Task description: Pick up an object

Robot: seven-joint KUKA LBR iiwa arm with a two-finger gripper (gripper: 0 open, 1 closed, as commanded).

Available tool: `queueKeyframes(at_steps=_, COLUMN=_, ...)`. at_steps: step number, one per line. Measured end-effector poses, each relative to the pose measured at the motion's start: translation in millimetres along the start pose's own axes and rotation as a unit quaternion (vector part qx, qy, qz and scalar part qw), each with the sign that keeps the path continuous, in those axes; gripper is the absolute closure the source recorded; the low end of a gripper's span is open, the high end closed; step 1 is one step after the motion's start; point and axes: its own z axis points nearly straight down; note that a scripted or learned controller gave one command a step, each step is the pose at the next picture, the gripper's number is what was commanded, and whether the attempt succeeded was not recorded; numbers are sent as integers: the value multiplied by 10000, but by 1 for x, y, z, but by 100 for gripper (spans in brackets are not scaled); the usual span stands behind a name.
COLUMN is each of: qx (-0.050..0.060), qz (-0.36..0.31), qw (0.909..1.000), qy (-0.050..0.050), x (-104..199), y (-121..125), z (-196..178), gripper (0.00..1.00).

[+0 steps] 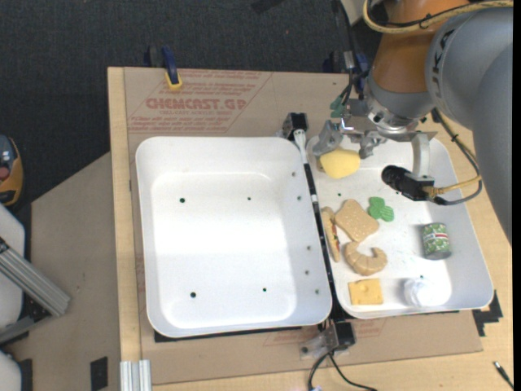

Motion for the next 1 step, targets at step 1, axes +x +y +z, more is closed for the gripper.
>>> queueKeyframes(at_steps=1, qx=38, qz=-16, qw=10000, qy=15, x=81, y=-5, z=5, gripper=100)
